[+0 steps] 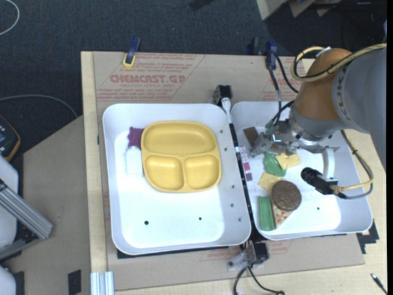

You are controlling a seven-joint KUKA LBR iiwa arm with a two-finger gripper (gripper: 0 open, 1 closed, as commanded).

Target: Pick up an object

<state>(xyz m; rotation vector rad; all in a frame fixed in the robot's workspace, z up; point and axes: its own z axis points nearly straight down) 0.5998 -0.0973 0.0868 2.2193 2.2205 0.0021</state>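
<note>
My gripper [272, 139] hangs low over the back left part of the right bin [344, 217], under the orange wrist band. Directly in front of it lie a green piece [272, 163] and a yellow piece [289, 160]. A small brown block [250, 133] sits just to its left. Toward the bin's front are a second yellow piece [269, 181], a round brown disc [286, 195], a green stick [265, 212] and an orange wedge [280, 217] under the disc. Nothing can be seen held.
The left bin [172, 226] holds a yellow divided tray [181, 154], with a purple thing [134, 136] and a white thing [132, 160] at its left side. A pink and white strip [245, 161] lies along the right bin's left wall.
</note>
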